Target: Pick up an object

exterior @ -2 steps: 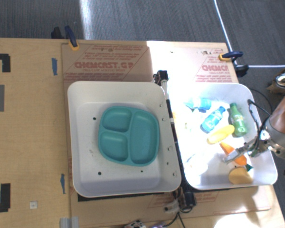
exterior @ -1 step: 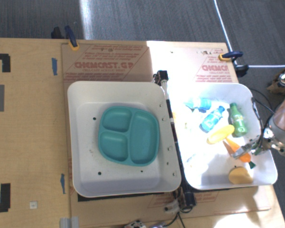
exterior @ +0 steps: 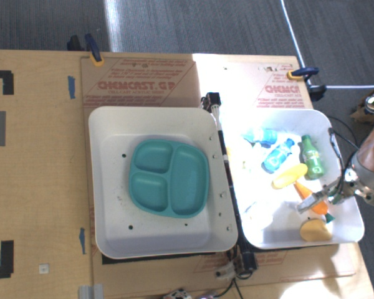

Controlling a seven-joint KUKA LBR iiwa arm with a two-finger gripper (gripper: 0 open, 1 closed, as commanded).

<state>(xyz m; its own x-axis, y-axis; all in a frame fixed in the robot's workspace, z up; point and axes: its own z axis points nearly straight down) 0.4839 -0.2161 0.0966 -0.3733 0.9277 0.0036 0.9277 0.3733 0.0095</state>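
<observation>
The right bin (exterior: 268, 229) holds several small toys. A light blue piece (exterior: 260, 137) and a blue bottle (exterior: 277, 157) lie near its middle. Beside them are a green bottle (exterior: 311, 157) and a yellow oblong piece (exterior: 290, 175). An orange piece (exterior: 304, 190) and a tan round piece (exterior: 316, 230) lie toward the bin's front right. My gripper (exterior: 316, 202) reaches in from the right and hangs low over the orange piece, right against it. Part of that orange piece is hidden under the gripper.
The left bin (exterior: 106, 167) carries a teal divided plate (exterior: 169, 177). A black strip (exterior: 219, 142) runs between the two bins. Cardboard sheets and clamps (exterior: 302, 73) sit behind the bins. The arm's wrist (exterior: 368, 167) crosses the right bin's right rim.
</observation>
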